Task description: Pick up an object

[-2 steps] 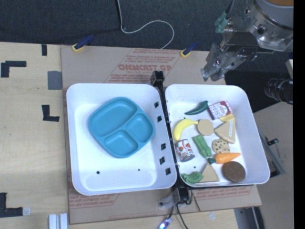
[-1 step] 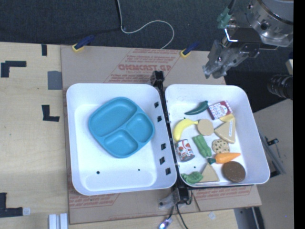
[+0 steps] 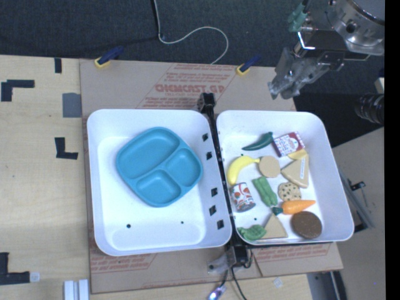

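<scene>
The right bin [image 3: 325, 136] holds several toy foods: a yellow banana [image 3: 239, 166], a dark green pepper [image 3: 258, 142], a red carton [image 3: 288, 144], a round cracker [image 3: 269, 166], a cheese wedge [image 3: 297, 172], a green pod [image 3: 265, 190], a small can [image 3: 243, 197], a carrot [image 3: 296, 206], a brown cookie [image 3: 307, 224] and a leafy green piece [image 3: 252, 233]. My gripper [image 3: 287, 83] hangs high above the bench beyond the right bin's far edge, away from all of them. Nothing shows between its fingers.
The left bin [image 3: 103, 167] holds a blue divided plate [image 3: 158, 165]. A white cable [image 3: 187, 36] loops over the dark floor behind the bench. Yellow and blue clips [image 3: 109, 56] sit on the cardboard's far edge.
</scene>
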{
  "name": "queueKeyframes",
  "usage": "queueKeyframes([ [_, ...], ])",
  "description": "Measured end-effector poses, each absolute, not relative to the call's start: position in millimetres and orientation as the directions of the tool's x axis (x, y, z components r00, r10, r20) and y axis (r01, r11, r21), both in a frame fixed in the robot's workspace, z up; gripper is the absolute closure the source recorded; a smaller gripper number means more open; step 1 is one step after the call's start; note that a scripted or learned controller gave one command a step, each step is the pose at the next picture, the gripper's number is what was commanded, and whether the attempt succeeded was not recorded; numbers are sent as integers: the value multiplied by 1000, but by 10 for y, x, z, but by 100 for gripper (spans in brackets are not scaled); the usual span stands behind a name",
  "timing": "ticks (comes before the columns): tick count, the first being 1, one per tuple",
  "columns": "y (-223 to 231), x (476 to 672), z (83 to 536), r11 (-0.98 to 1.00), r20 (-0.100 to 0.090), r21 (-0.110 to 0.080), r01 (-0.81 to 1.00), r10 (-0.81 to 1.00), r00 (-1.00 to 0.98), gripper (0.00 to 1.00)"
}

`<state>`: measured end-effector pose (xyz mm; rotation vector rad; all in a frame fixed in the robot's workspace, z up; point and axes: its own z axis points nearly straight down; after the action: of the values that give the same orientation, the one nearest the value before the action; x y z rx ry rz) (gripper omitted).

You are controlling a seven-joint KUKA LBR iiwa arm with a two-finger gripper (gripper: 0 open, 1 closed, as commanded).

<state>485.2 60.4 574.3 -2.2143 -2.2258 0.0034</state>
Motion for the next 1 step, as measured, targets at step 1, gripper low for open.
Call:
queueKeyframes([
  [1, 605, 4856, 5842, 5, 0, -4, 1000, 1000, -5, 100],
])
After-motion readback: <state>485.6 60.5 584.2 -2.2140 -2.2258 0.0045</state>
